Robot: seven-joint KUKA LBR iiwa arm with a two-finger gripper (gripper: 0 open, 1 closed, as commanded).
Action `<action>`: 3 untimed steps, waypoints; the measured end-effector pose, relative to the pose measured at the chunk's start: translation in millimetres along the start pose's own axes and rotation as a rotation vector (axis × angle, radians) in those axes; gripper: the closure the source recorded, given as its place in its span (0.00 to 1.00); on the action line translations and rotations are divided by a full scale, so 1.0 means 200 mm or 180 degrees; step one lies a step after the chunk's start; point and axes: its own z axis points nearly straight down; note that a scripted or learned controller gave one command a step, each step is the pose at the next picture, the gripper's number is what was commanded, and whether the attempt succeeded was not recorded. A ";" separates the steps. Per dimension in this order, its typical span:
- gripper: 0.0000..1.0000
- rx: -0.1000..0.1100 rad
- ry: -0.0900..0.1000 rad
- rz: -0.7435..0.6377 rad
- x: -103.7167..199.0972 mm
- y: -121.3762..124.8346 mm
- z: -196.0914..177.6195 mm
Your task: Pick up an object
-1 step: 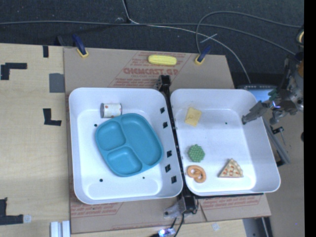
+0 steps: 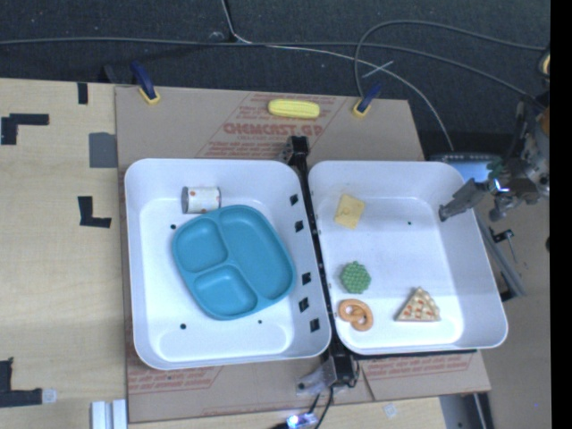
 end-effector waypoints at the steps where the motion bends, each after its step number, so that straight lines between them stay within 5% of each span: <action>1: 0.00 0.0014 0.0003 0.0001 0.01 -0.02 0.22; 3: 0.00 0.0016 0.0003 0.0000 0.01 -0.07 0.67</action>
